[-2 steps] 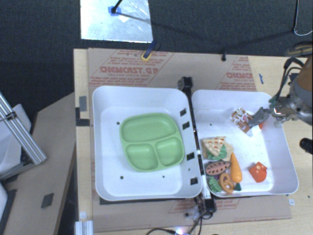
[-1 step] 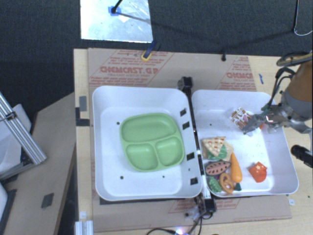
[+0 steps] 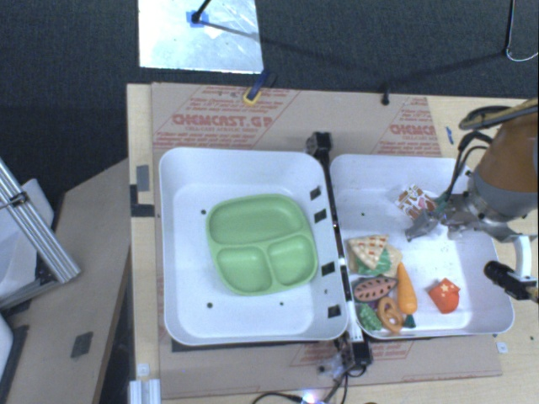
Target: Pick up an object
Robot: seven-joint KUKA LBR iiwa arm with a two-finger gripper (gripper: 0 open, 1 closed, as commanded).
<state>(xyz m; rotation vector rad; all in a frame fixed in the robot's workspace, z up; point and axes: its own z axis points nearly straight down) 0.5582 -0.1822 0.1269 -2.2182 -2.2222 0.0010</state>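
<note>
The right bin [image 3: 472, 322] holds several toy foods. A sandwich wedge [image 3: 370, 250] lies on a green leaf at the bin's left side, with an orange carrot [image 3: 406, 286], a brown sausage-like piece [image 3: 374, 289] and a pretzel [image 3: 390, 312] below it. A red pepper [image 3: 444, 295] sits toward the front right. A small red-and-white packet [image 3: 412, 198] lies in the upper middle. My gripper [image 3: 424, 225] is low over the bin floor, just below and right of that packet, pointing left. The grey arm with its orange band [image 3: 514, 154] comes in from the right.
The left bin [image 3: 181, 183] holds a green divided plate [image 3: 257, 244]. A black divider [image 3: 330, 225] with clips runs between the bins. A black part [image 3: 505, 278] of the arm hangs over the right bin's right edge. A cable crosses the far floor.
</note>
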